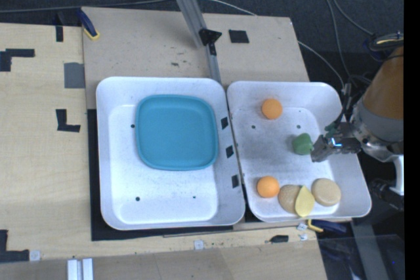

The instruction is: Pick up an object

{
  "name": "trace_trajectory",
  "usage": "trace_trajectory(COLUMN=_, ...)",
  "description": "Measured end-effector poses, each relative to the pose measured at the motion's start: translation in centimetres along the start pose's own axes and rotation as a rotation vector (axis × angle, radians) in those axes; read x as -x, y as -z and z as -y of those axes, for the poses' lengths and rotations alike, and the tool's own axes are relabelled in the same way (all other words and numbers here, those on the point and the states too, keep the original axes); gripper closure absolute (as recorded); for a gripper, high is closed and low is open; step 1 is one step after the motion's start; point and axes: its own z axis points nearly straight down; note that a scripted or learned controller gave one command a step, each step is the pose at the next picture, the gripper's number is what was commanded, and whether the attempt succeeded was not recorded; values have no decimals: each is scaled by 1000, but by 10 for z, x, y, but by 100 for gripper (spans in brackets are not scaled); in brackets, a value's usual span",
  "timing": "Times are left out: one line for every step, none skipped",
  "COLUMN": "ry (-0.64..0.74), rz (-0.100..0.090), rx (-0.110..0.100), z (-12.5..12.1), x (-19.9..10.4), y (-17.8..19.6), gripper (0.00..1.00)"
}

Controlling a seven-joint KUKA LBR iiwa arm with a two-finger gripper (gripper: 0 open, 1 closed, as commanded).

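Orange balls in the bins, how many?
2. One small round orange ball lies near the far edge of the right white bin; the other orange ball lies at its near edge, beside a tan round piece.

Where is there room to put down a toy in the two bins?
Bare floor lies in the left bin below the blue plate, and in the right bin between the two orange balls. The right bin's bottom corner is crowded, and the claw sits beside the green ball.
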Motion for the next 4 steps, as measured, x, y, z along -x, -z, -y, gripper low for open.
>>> trace_trajectory(ry=0, rz=0, rx=-1, z=-10, x=-3, y=50, gripper=100)
trace_trajectory(ry=4, rz=-2, rx=-5, z=-29, x=-59, y=42, gripper=100)
trace_trajectory(ry=4, rz=-2, rx=-5, z=-56, x=-108, y=47, gripper=100)
trace_trajectory(ry=3, rz=-1, rx=-5, z=-86, x=-152, y=49, gripper=100)
